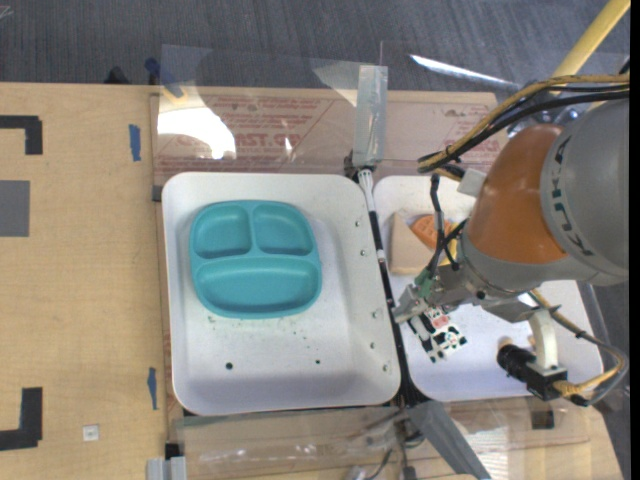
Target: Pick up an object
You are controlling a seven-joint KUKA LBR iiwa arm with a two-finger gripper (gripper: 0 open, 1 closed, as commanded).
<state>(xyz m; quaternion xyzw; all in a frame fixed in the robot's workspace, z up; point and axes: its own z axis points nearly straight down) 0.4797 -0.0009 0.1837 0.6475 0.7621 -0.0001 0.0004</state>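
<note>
My gripper hangs low over the left part of the right bin, close to the wall between the two bins. The grey arm with its orange band covers most of that bin. Just behind the gripper, at the bin's far left, lie a pale beige object and an orange object, the orange one partly hidden by the arm. Neither is seen between the fingers. A teal divided plate lies in the left bin, well apart from the gripper.
Both white bins sit side by side on a wooden bench. A clear plastic sheet with a taped upright strip stands behind them. Yellow cables run over the arm at upper right.
</note>
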